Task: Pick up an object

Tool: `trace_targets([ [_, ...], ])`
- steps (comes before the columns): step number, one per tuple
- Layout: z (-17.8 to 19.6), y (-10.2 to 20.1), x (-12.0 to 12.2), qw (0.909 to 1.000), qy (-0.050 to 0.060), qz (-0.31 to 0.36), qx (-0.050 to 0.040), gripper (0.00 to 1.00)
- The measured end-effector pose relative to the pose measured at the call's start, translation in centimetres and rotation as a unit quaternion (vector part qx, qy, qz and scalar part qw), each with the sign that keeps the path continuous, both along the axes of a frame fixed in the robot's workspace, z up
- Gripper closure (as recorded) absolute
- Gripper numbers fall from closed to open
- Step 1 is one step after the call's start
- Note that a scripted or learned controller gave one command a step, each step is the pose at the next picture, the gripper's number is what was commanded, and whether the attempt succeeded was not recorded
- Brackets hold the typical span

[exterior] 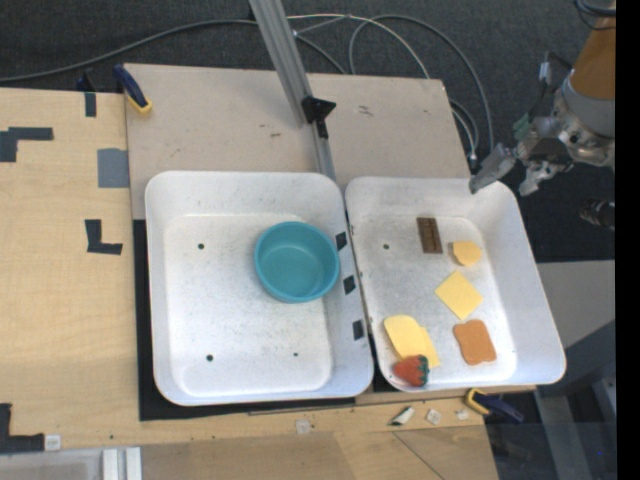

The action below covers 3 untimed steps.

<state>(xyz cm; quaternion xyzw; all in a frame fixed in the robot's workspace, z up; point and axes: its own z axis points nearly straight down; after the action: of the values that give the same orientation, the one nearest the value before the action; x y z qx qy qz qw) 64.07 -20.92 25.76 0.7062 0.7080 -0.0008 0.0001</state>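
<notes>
1. Task objects, right bin (pixel 535 298), all below and left of the pincer (pixel 487 171): a brown chocolate-like bar (pixel 429 235) nearest; a small yellow piece (pixel 465 254); a yellow square slice (pixel 459 295); an orange slab (pixel 475 342); a pale yellow slab (pixel 408 336) touching a red strawberry-like piece (pixel 410 371).
2. Left bin (pixel 165 268), farther left: a teal bowl (pixel 296 261), upright.
3. Arm (pixel 585 88): enters from the right, orange band above the wrist; pincer beside the right bin's far corner, pinching nothing. Whether it is spread or pressed together cannot be told.
4. No legible writing.
</notes>
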Motion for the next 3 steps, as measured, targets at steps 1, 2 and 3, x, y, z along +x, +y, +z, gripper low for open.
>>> trace_targets([
  [1, 0.0, 0.0, 0.0, 1.0000, 0.000, 0.000, -0.0001, 0.00],
  [2, -6.1, 0.7, -0.6, 1.0000, 0.003, 0.000, 0.0009, 0.00],
  [3, -10.5, 0.7, -0.7, 1.0000, 0.002, 0.000, 0.0004, 0.00],
])
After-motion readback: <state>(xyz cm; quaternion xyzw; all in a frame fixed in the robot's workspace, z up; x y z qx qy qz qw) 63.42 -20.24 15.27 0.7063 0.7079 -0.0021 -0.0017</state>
